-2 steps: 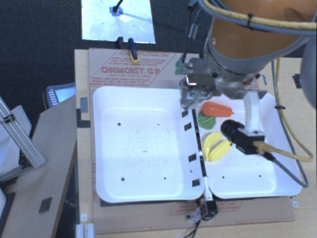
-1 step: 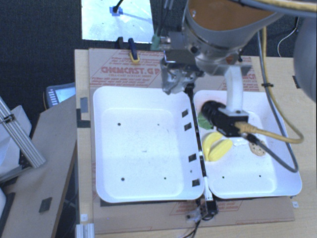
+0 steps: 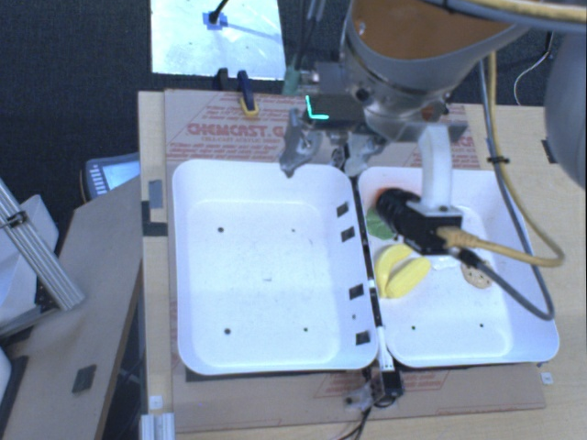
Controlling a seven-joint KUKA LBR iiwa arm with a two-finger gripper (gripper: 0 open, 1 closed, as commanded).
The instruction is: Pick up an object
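Note:
My gripper (image 3: 324, 159) hangs over the back rim where the two bins meet, under the grey and orange wrist. Its two grey fingers (image 3: 293, 157) stand apart, open, with nothing between them. In the right bin (image 3: 514, 333) a yellow banana-like object (image 3: 401, 272) lies near the divider. A green object (image 3: 377, 224) sits just behind it, partly hidden by a black fitting. A small brown round piece (image 3: 476, 277) lies to the yellow object's right. All three lie below and to the right of the gripper.
The left bin (image 3: 197, 337) is bare white with a few dark dots. A black fitting (image 3: 408, 216) with a yellow cable (image 3: 514, 257) and a white post (image 3: 435, 174) hang over the right bin. Black clips (image 3: 356, 291) line the divider. Cardboard lies under both bins.

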